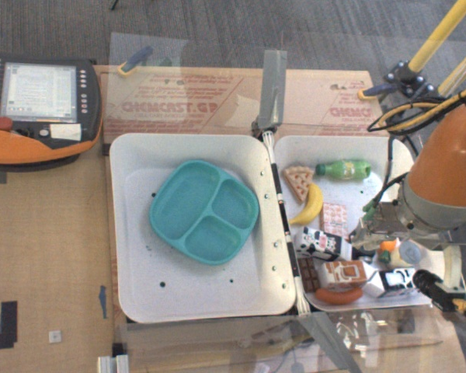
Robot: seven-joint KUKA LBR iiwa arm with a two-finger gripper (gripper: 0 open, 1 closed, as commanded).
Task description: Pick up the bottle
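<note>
Bottle [342, 169] beside pizza slice [299, 182]

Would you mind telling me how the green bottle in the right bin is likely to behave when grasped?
The green bottle lies on its side, so a nudge would probably roll it. It looks like smooth, glossy plastic, so it may slip. The banana nearby might block it.

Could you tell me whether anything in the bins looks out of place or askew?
Nothing looks spilled or broken. The teal plate sits skewed in the left bin, and the green bottle lies on its side in the crowded right bin.
</note>
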